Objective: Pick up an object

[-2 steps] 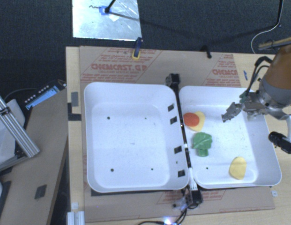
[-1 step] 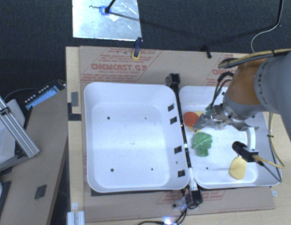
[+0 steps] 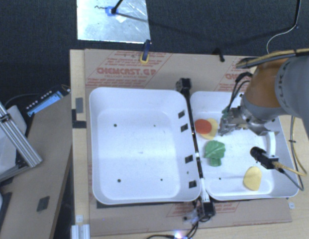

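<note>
Grey arm (image 3: 293, 86) with orange band (image 3: 263, 86), black cables (image 3: 237, 91) at wrist.

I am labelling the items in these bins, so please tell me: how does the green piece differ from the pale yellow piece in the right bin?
The green piece is dark green with a lobed, leafy outline; the yellow piece is pale yellow, smooth and rounded. The green piece lies near the divider between the bins, while the yellow piece lies toward the near right corner. The green piece is closer to the gripper than the yellow piece. Both rest on the floor of the right bin, untouched.
</note>
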You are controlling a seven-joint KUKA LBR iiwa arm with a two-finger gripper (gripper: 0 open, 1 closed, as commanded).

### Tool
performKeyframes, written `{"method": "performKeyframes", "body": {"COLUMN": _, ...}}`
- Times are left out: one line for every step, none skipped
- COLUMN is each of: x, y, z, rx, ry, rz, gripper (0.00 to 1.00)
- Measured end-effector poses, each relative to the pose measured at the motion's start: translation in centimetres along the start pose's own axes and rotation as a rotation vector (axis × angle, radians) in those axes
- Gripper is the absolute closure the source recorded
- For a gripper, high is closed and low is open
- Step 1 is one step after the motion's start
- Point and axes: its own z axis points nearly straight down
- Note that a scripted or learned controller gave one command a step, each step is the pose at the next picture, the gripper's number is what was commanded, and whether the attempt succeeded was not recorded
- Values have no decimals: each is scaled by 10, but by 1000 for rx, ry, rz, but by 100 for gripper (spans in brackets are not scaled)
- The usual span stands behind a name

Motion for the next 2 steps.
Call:
{"method": "performKeyframes", "body": {"x": 11, "y": 58, "z": -177, "rx": -20, "ry": -3, "rz": -4, "gripper": 100}}
{"method": "performKeyframes", "body": {"x": 11, "y": 80, "z": -282, "rx": -12, "ry": -3, "rz": -2, "gripper": 100}}
